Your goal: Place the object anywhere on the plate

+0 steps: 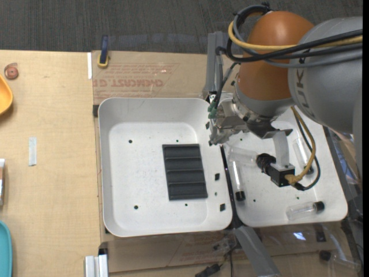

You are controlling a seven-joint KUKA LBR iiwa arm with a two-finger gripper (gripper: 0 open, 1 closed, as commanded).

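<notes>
A dark ribbed rectangular plate (184, 171) lies flat in the middle of the left white bin (115, 154). In the right bin (334, 195), a clear tube with a black cap (235, 179) lies along the left wall. A second clear tube (304, 210) rests near the front right corner. My gripper (222, 127) hangs over the wall between the two bins, at the right bin's back left. The orange-banded wrist above hides most of it. I see nothing held in it.
The grey arm covers the back of the right bin. A black fitting with a yellow cable (278, 171) hangs from the wrist. A cardboard sheet (138, 77) lies behind the left bin. The wooden bench (46, 154) stretches to the left.
</notes>
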